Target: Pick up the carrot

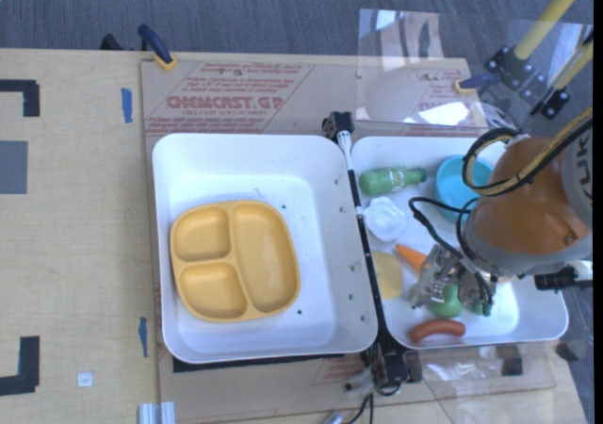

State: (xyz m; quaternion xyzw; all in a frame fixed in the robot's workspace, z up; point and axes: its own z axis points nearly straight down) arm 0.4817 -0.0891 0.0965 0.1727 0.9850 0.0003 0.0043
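While fingers (435, 285) hover by carrot (411, 255), right bin (546, 318)

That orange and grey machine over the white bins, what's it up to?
A robot arm has reached into the right-hand bin, which holds toy food. Its gripper hangs low beside the carrot, with a green toy under it and a sausage nearby. The carrot lies in the bin, not lifted. The left bin holds a yellow divided plate.
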